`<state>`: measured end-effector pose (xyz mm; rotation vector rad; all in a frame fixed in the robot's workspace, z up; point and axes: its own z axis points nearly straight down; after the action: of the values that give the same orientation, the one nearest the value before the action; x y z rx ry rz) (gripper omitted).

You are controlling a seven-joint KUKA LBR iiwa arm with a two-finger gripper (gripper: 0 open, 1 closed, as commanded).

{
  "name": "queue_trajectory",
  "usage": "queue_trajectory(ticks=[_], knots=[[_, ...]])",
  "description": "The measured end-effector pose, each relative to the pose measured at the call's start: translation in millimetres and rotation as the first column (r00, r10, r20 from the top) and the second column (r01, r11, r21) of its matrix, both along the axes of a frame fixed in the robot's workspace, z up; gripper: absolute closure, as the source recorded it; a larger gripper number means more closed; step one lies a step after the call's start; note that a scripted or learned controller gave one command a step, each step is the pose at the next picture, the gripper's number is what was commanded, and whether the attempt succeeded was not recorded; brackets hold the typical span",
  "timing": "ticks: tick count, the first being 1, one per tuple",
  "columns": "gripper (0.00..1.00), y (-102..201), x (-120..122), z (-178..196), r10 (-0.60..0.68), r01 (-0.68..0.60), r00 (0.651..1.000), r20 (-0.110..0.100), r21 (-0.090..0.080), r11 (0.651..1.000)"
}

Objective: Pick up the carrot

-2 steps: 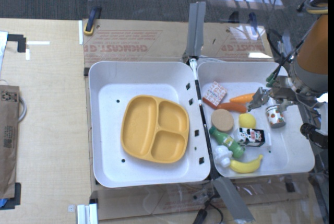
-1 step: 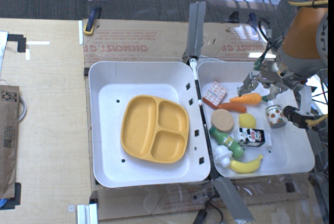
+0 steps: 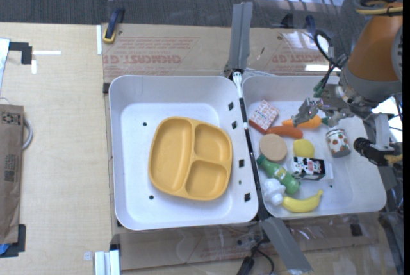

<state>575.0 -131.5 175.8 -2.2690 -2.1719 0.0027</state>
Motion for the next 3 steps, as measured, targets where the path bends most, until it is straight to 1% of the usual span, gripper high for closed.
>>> queue_trajectory(ticks=[1,2,3], knots=[[0.00,5.9,21.5,-75.8,0.009,-0.009,1.000,0.017,-0.002,1.000],[0.00,-16.9,-20.7,15.5,0.043,-0.043,0.999,0.001,-0.001,0.999],[0.00,-38.1,45.0,-72.4,0.172,-0.172,0.985,0.002,-0.001,0.985]])
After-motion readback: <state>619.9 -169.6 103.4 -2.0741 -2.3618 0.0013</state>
